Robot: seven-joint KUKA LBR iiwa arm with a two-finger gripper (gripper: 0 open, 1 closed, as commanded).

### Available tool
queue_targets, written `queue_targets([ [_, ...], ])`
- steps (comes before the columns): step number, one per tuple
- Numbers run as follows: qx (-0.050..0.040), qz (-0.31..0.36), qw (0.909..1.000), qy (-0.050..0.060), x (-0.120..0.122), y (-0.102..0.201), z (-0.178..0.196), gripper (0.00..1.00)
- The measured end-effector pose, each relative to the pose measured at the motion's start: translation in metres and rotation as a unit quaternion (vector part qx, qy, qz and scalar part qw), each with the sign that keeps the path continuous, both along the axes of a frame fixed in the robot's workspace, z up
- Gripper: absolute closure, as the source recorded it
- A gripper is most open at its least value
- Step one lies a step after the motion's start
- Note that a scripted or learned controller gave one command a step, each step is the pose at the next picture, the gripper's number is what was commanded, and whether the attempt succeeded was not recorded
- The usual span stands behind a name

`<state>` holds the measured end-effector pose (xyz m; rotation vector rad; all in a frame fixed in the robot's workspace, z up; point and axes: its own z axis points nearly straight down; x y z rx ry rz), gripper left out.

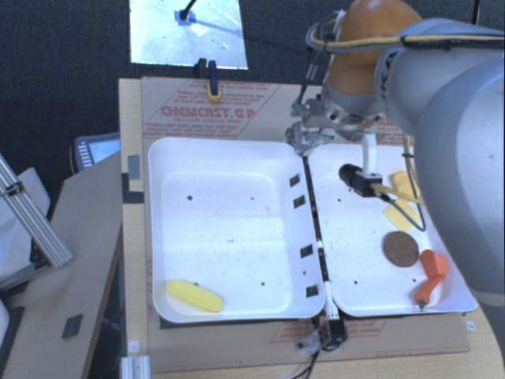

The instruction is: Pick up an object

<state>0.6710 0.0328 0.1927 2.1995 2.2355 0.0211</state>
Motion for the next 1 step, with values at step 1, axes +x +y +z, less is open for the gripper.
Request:
queue_targets([
  [1, -0.0019, -0.004, 1.0000, 0.005, -0.0021, 0.0437, 0.0051, 1.00],
])
